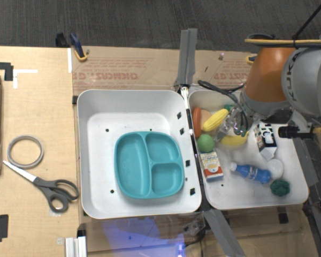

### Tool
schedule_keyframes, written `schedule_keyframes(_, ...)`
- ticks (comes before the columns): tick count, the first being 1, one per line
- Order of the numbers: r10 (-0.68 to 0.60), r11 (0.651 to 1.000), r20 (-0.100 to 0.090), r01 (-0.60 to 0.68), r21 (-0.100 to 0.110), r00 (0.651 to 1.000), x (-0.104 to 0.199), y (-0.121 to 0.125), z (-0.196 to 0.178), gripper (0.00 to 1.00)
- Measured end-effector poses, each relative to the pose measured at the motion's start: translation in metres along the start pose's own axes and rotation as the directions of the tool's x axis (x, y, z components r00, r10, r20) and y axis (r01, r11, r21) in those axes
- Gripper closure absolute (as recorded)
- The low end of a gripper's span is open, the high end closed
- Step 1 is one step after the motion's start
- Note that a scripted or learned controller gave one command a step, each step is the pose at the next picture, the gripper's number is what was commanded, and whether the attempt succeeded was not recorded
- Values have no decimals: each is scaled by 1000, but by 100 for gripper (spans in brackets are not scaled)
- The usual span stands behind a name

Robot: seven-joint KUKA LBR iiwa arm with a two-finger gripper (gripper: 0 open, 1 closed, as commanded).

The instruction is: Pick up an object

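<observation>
In the right bin (289, 194) my gripper (236, 123) hung just above the corn cob (215, 119); I couldn't tell its state. I judged a straight, centred descent safest, avoiding the green ball (206, 142). I counted one corn cob, one ball, one carton (211, 165), one bottle (251, 173); one teal tray (148, 165) sat left.

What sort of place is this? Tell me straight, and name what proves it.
Most likely a robotics lab workbench set up for pick-up trials. The signs: a grey and orange robot arm reaching over two white bins, toy food such as a plastic corn cob heaped in one bin, and scissors and a tape roll lying beside them.
</observation>
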State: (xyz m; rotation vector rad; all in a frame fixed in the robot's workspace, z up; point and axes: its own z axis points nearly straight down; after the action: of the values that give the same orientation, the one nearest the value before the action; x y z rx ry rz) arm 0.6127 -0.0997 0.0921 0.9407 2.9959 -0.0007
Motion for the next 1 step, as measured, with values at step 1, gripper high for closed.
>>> schedule_keyframes(1,-118,993,2,118,-1,993,20,70,-100,100)
